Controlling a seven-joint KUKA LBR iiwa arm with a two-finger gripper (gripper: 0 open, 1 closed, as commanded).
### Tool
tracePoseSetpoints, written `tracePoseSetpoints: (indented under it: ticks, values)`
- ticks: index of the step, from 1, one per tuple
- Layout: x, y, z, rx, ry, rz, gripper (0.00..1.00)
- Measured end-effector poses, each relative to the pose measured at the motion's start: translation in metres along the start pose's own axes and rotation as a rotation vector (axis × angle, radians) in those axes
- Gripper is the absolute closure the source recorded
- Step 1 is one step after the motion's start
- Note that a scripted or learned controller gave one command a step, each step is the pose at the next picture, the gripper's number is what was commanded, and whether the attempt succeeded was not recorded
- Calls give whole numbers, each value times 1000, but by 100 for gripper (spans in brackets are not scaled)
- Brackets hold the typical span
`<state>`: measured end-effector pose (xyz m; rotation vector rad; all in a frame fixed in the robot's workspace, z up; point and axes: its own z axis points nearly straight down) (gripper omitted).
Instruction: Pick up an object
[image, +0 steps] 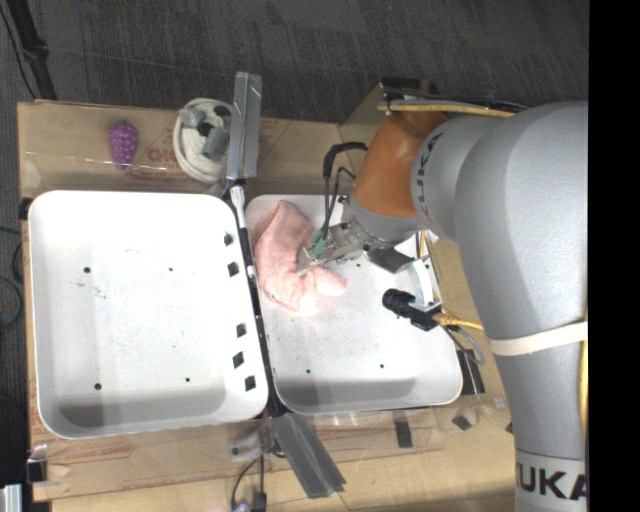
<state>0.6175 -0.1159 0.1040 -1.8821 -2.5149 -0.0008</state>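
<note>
The fingers (314, 255) reach down to the right edge of a pink cloth (285, 262) in the right bin (400, 385). Their tips meet the cloth where its upper lobe and lower lobe join, and they look drawn close together, but whether any cloth is pinched between them cannot be told from this height. A small green part sits just behind the tips.

The cloth lies crumpled in the upper left part of the right bin, close to the wall shared with the left bin (130, 400). It rests on the bin floor, its long side running along that wall.

Behind the fingers the wrist rises into the orange band (385, 175), and from there the thick grey arm (520, 240) fills the right of the view, covering the bin's right side. A black cable loops beside the band. Below the wrist a black plug with a yellow lead (412, 307) hangs over the right bin.

The left bin's floor shows a few dark specks. Black clips sit along the divider between the bins. On the desk (70, 150) above the left bin lie a purple toy (123, 142) and a white roll (203, 135), well apart from the cloth.
</note>
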Motion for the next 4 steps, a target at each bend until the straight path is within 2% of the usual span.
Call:
tracePoseSetpoints:
  ticks: [1, 2, 3, 4]
  values:
    - [-6, 39, 7, 4, 1, -237, 100]
    - [-17, -12, -49, 3, 1, -296, 100]
    - [-45, 30, 10, -3, -4, -557, 100]
    - [51, 28, -89, 1, -2, -368, 100]
